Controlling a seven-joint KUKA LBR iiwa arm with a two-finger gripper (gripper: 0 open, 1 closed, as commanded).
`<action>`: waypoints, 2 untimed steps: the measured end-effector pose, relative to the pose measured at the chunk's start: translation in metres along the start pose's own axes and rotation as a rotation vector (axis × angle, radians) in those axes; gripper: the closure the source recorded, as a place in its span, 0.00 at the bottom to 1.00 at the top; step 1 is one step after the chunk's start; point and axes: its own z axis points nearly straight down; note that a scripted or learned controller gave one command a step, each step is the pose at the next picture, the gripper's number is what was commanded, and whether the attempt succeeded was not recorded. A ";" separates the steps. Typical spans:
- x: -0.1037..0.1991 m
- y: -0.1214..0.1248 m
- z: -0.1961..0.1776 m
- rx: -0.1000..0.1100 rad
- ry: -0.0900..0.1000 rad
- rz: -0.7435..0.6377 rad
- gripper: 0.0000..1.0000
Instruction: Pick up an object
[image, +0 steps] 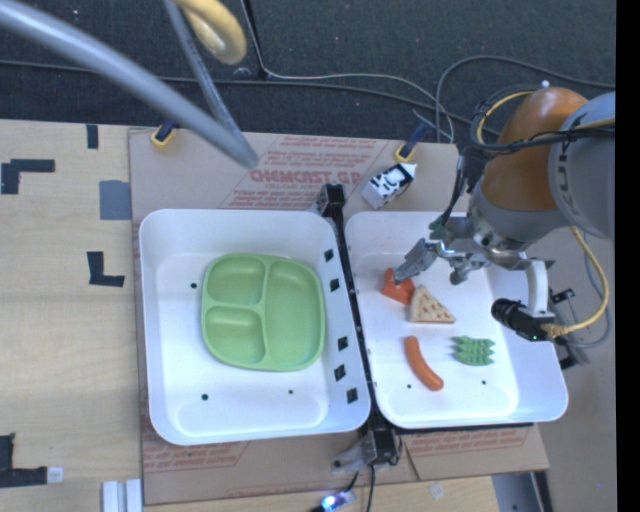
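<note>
The right bin (540, 395) holds a small red piece (397, 289), a tan wedge like a sandwich slice (431, 309), an orange-red sausage (424, 363) and a green leafy toy (474, 350). My gripper (438, 268) hangs over the back of this bin, just above and behind the red piece and the wedge. Its two fingers are spread apart and it is open, with nothing between them. One fingertip (410, 267) points down toward the red piece.
In the left bin (160, 330) lies a green divided plate (264, 310). A black divider (345, 300) runs between the bins. A small black-and-white object (388, 181) sits on the cardboard behind the right bin. Cables trail beside the arm at right.
</note>
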 end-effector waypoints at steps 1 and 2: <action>-0.008 0.002 0.049 0.004 -0.001 0.001 0.00; -0.009 0.003 0.099 -0.005 -0.004 0.000 0.00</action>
